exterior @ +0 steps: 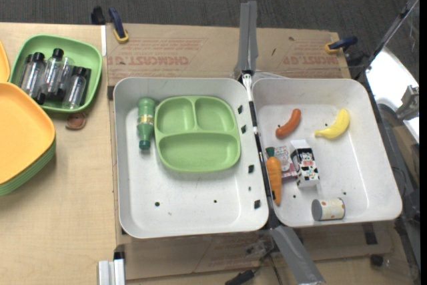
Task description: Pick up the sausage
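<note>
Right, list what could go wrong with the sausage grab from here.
1. The sausage lies tilted in the right bin; fingers not lined up across it may roll it aside.
2. It is small and rounded, so the grip could slip.
3. The banana lies apart to its right and the small cartons below it; a drifting descent might land on those instead.

Red lettering on the cardboard sheet (200,53) behind the left bin (130,210) reads, upside down, "CHEMCAST GP"; a second red imprint on the same sheet, behind the right bin (380,163), shows "GP" and is otherwise illegible. Carton and bottle labels are unreadable.
</note>
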`<action>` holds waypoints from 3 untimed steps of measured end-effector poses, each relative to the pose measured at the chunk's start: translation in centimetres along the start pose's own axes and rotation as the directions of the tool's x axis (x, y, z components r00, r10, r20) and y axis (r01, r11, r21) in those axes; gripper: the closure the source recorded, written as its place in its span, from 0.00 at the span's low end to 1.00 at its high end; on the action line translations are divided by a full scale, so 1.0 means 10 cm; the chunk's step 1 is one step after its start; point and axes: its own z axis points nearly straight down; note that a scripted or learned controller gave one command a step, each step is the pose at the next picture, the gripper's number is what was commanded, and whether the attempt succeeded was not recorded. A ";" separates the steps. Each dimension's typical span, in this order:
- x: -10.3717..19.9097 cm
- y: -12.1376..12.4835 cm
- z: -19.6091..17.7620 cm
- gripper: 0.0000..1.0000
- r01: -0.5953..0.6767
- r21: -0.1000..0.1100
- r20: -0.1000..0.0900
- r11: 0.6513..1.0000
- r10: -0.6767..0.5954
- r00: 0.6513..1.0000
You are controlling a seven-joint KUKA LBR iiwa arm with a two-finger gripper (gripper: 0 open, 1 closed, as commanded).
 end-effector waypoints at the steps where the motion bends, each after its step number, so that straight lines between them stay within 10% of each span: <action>1: -0.01 0.00 -0.07 1.00 0.001 0.002 0.001 1.000 -0.001 1.000; 2: -0.01 0.00 -0.07 0.00 0.001 0.003 0.001 1.000 -0.001 1.000; 3: -0.02 0.01 -0.15 1.00 0.003 0.005 0.002 1.000 -0.003 1.000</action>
